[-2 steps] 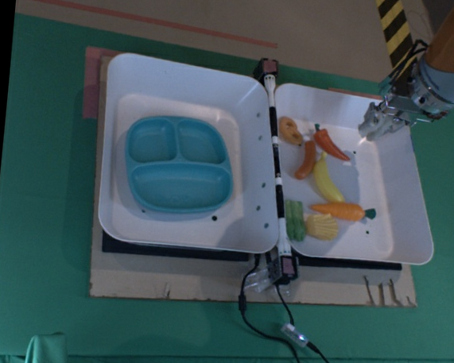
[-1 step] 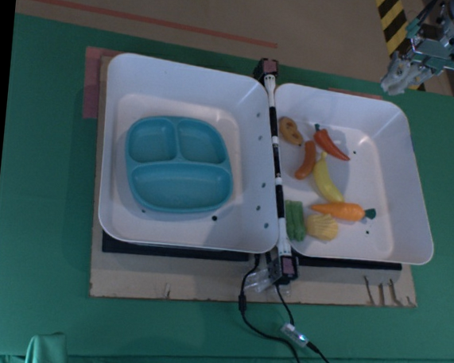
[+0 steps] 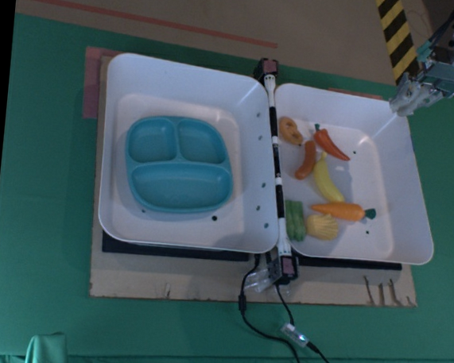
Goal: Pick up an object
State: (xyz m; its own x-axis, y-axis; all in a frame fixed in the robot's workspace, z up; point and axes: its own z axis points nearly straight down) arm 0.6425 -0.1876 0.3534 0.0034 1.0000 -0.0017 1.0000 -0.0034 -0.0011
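A green cloth covers the bench, with a cardboard sheet laid under two shallow white bins. The claw is held over the far right corner of the right bin, above the rim and apart from everything in it; whether it is spread or pressed together cannot be told. Bare white floor is left along that bin's right side and near edge. The toys are gathered towards its left wall: a red pepper, a round orange piece, a reddish sausage, a curved yellow banana, a carrot, a ridged yellow piece and a green pod, all smooth and plastic-looking. In the left bin a teal divided plate is set centrally, with open margin all round. Black cables are trailed across the cloth at the near side.
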